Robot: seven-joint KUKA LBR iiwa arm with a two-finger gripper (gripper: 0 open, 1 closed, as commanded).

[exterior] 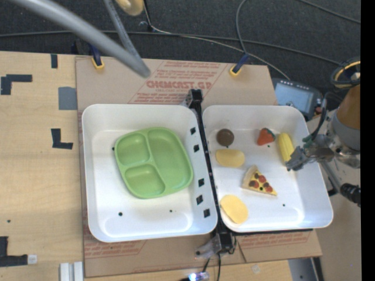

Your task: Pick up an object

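My gripper (297, 158) hangs over the right rim of the right bin (310, 206), its dark tip just beside the lower end of the corn (285, 146); whether it is spread or closed I cannot tell from this slant, and nothing shows between its tips. My arm (345, 122) comes in from the right edge, grey with the orange band above. In the right bin the corn stands near the right wall, with a red strawberry (266, 136) just to its left. Farther left lies a brown ball (225, 137), and just below it a pale yellow lump (229, 158). The pizza slice (259, 182) lies near the bin's middle, below the corn and apart from it. A round yellow piece (234, 209) sits by the bin's near left corner. The left bin (96, 215) holds a green plate (153, 162) with three compartments. Both bins rest on a cardboard sheet (176, 78) on the counter (35, 174).
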